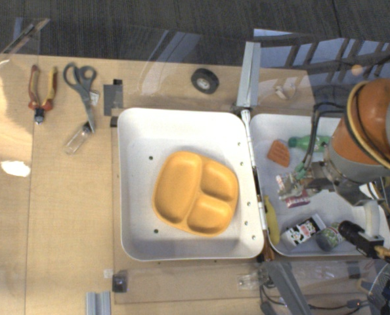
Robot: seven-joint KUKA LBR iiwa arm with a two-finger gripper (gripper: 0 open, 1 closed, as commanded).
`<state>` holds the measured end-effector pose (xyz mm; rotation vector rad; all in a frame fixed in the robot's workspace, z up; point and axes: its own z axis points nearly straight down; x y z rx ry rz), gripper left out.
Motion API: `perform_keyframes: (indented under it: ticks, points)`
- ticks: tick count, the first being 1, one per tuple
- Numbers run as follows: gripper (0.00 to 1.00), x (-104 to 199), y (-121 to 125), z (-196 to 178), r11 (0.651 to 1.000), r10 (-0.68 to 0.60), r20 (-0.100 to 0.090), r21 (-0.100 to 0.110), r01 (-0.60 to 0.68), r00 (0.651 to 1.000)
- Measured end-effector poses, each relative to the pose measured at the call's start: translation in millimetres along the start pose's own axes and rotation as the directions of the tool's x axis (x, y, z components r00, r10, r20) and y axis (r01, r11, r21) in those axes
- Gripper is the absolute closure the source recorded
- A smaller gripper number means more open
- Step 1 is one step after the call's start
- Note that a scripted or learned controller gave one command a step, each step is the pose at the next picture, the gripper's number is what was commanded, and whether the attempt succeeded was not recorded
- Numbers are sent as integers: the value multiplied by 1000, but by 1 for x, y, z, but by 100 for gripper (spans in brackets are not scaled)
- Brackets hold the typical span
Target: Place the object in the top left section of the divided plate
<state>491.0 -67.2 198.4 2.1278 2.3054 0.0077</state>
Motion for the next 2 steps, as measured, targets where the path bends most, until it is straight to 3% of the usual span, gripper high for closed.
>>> perform_keyframes:
  ticks: [1,2]
  points:
    - [100,126,16,-37,975,-224,-1,0,224,975]
    - [0,126,16,-37,975,-224,-1,0,224,975]
